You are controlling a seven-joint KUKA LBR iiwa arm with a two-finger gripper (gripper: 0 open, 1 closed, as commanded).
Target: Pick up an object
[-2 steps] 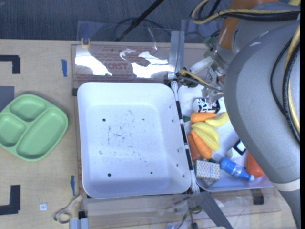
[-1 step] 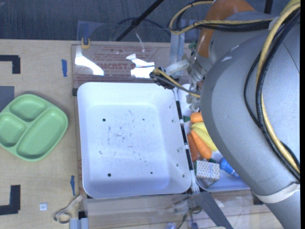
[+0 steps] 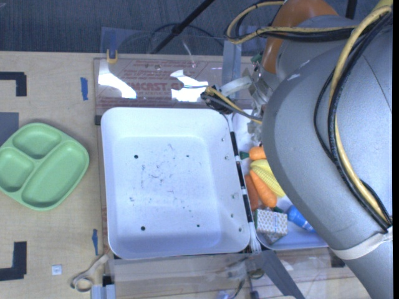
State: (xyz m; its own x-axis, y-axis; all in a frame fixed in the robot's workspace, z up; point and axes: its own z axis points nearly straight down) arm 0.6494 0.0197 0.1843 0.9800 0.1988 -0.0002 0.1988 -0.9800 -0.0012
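The grey arm (image 3: 336, 136) with its orange band (image 3: 299, 14) covers most of the right bin (image 3: 293, 238). Along that bin's left side I see an orange carrot-like piece (image 3: 263, 190), a yellow corn cob (image 3: 267, 174), a small orange item (image 3: 257, 154), a grey patterned box (image 3: 272, 225) and a blue object (image 3: 298, 219). The arm's body hides the gripper end, which reaches down into the right bin.
The left white bin (image 3: 168, 179) has only scuffs on its floor. A green divided plate (image 3: 42, 164) lies on the wooden bench at far left. Clear plastic sheeting (image 3: 162, 83) sits behind the bins. Cables (image 3: 218, 98) hang near the bins' shared corner.
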